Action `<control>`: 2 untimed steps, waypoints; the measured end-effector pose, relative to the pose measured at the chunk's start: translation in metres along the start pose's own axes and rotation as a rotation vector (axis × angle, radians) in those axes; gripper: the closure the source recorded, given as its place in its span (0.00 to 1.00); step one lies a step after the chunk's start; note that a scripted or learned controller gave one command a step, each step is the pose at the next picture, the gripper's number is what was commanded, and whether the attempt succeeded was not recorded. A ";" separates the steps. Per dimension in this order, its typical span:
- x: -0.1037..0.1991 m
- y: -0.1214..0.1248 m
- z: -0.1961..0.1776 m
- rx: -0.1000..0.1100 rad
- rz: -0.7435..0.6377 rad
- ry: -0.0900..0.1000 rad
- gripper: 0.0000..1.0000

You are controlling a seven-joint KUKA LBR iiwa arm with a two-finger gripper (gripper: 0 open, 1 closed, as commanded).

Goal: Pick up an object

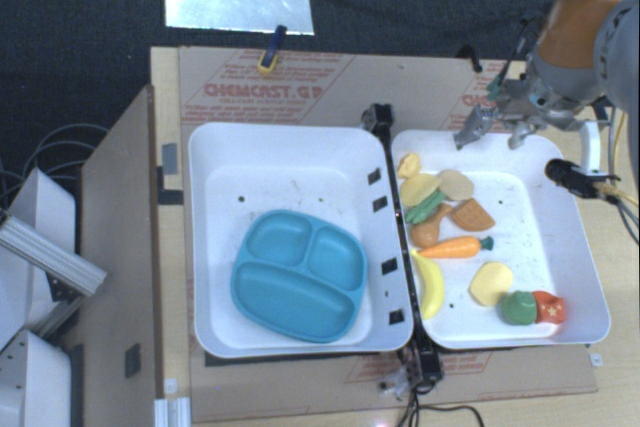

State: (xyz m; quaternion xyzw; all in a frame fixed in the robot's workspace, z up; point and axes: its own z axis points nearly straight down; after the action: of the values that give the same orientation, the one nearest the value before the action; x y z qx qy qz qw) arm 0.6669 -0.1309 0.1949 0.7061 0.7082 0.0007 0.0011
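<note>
Up at the far right corner of the right bin point(575, 215), the gripper point(493, 129) hangs over the bin's back rim, its two fingers point(468, 135) spread apart with nothing between them. Behind it the grey arm point(590, 25) with its orange band comes in from the right.

Nearest the gripper, toward the bin's back left, a cluster of toy food sits packed together: a pale yellow piece point(408, 165) at the back by the divider, a yellow potato-like piece point(419, 187), a beige round piece point(456, 183) just right of it, a green pea pod point(424, 208) lying across them, and an orange-brown wedge point(471, 214) beside a brown piece point(427, 233). Just in front lies an orange carrot point(452, 248) with a green tip pointing right. A yellow banana point(431, 281) lies along the divider. Toward the front right sit a pale yellow lemon-like piece point(490, 282), a green piece point(518, 307) and a red piece point(550, 308), the last two touching.

Left of the divider, the left bin point(230, 165) holds a blue compartment tray point(298, 273). Both bins rest on a cardboard sheet point(270, 85) with red lettering.
</note>
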 end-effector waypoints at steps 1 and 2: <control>-0.006 -0.103 0.116 0.012 0.006 0.003 0.00; 0.022 -0.166 0.111 0.007 0.003 0.003 0.00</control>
State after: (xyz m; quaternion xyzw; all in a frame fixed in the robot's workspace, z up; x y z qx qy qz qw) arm 0.5010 -0.1095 0.0837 0.7071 0.7071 -0.0007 -0.0025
